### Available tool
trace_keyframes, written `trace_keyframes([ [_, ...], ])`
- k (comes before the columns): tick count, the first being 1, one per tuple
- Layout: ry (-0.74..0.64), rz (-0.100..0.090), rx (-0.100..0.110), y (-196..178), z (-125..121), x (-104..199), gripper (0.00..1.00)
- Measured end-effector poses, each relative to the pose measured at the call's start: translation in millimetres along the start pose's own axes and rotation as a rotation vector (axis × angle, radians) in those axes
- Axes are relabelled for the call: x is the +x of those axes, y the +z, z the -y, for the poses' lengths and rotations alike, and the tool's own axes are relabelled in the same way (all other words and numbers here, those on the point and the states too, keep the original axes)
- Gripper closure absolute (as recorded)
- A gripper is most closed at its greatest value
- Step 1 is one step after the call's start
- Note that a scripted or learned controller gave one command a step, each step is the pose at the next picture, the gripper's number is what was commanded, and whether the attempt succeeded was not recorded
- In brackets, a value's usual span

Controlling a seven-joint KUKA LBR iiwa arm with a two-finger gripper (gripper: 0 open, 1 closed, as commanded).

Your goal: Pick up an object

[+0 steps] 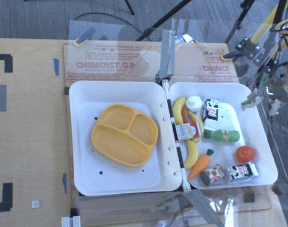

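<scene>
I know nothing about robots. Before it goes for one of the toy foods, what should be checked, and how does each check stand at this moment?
1. Things to pick lie in the right bin: ok. A tomato, carrot, green bottle and banana are there.
2. An easy target with space around it: ok. The tomato sits apart from its neighbours.
3. Crowding near the divider: not ok. The banana and small cartons are packed tight together.
4. Left bin contents: ok. It holds a yellow divided plate, lying flat.
5. Gripper ready: cannot tell. It sits at the right bin's far right edge, too cluttered to read.
</scene>
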State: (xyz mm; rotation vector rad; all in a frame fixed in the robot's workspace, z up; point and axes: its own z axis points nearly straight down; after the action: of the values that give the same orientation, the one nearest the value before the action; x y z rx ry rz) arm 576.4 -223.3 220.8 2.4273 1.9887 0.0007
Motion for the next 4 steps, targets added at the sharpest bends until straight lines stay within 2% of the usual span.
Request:
trace_keyframes([
  [1, -0.069, 0.001, -0.031, 81, -9, 10, 0.00],
  [2, -0.097, -0.006, -0.001, 102, 8, 16, 0.00],
  [3, -0.172, -0.009, 0.000, 134, 38, 20, 0.00],
  [4, -0.168, -0.003, -0.005, 123, 36, 17, 1.00],
])
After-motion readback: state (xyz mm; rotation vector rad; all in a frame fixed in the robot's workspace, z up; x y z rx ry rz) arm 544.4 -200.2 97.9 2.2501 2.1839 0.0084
